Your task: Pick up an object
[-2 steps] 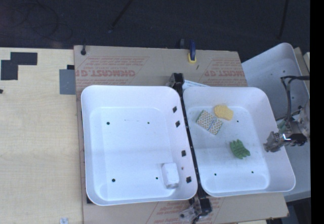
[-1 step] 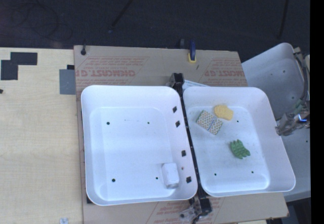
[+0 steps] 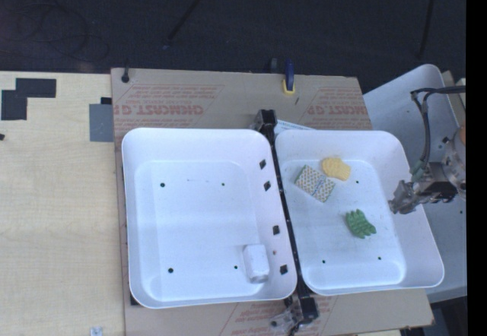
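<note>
The right bin (image 3: 415,251) holds a yellow rounded piece (image 3: 336,168), a grey chequered block (image 3: 315,183) and a green leafy object (image 3: 360,223). In the left bin (image 3: 144,175) a small white object (image 3: 256,261) lies near the front right corner. My gripper (image 3: 405,201) hangs at the right bin's right rim, to the right of the green object and apart from it. Nothing shows between its fingers.
The two bins sit on a brown cardboard sheet (image 3: 198,103) over a pale wooden bench (image 3: 53,213). A black clip strip (image 3: 278,205) joins the bins down the middle. Cables and arm hardware (image 3: 437,129) stand at the right edge.
</note>
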Robot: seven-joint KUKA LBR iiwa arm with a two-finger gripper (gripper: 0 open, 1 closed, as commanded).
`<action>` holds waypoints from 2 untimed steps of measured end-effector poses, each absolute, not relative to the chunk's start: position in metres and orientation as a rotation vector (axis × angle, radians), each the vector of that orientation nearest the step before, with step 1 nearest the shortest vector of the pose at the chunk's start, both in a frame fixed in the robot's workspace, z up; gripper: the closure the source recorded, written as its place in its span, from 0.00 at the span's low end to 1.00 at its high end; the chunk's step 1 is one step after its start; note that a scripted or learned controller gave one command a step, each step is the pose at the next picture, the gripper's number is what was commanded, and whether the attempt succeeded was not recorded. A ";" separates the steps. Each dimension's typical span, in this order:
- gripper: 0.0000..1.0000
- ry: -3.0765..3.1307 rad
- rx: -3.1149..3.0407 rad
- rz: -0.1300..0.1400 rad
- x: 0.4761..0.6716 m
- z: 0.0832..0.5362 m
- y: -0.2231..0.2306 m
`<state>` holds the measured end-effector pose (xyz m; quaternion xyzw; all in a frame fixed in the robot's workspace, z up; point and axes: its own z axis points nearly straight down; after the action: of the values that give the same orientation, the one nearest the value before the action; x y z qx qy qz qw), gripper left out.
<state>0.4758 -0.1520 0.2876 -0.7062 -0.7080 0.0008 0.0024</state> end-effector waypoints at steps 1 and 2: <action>1.00 -2.227 -2.216 -0.003 0.477 0.328 -0.110; 1.00 -2.233 -2.208 -0.004 0.477 0.362 -0.015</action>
<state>0.4766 -0.0147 0.3615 -0.7032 -0.7110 -0.0014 0.0006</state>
